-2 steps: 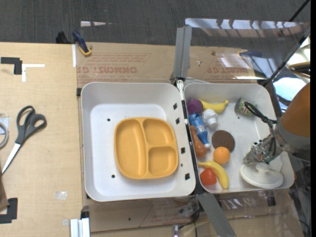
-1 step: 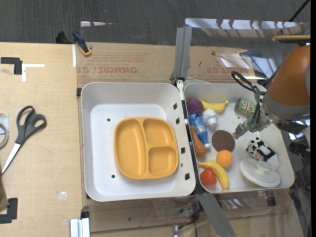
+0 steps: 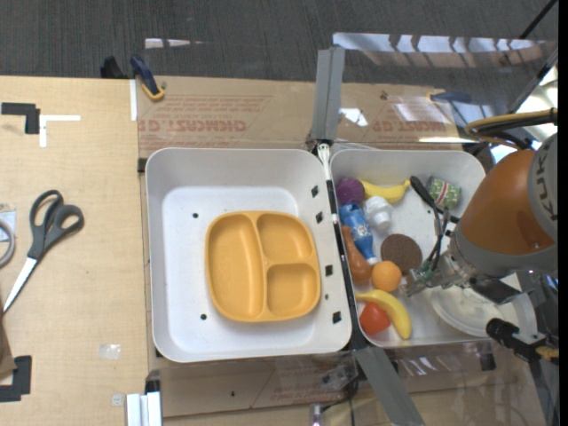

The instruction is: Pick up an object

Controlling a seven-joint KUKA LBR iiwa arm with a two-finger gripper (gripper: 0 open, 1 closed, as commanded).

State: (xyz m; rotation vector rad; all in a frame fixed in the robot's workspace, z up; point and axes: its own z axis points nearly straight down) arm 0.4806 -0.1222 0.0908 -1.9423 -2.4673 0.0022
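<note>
The arm point(image 3: 510, 211) is being reached in from the right of the frame, and its grey wrist is being lowered into the right-hand bin point(image 3: 461, 160). The jaws point(image 3: 424, 277) are being shown low in that bin, right of centre; how they stand cannot be told, since the wrist is covering them from above.

No single thing is being named by the task, so the nearest candidates are being weighed. An orange point(image 3: 386, 275) is lying just to the left of the jaws, very near them. Directly above the orange a brown disc point(image 3: 401, 250) is lying flat. Below and to the left of the jaws a banana point(image 3: 393, 311) is lying with its long axis running from upper left to lower right, and a red ball point(image 3: 374, 319) is tucked against it. Farther up the bin, a blue bottle point(image 3: 358, 224), a purple ball point(image 3: 349, 191) and a second banana point(image 3: 387, 187) are being left well apart from the jaws.

The coming move is being judged as a short shift leftward — the orange is the closest thing and, being round, sets no demand on wrist turn — though nothing is seen between the jaws.

The left bin point(image 3: 169, 238) is carrying a yellow divided tray point(image 3: 263, 265); scissors point(image 3: 40, 233) are lying on the surface point(image 3: 71, 327) at the left of the frame.
</note>
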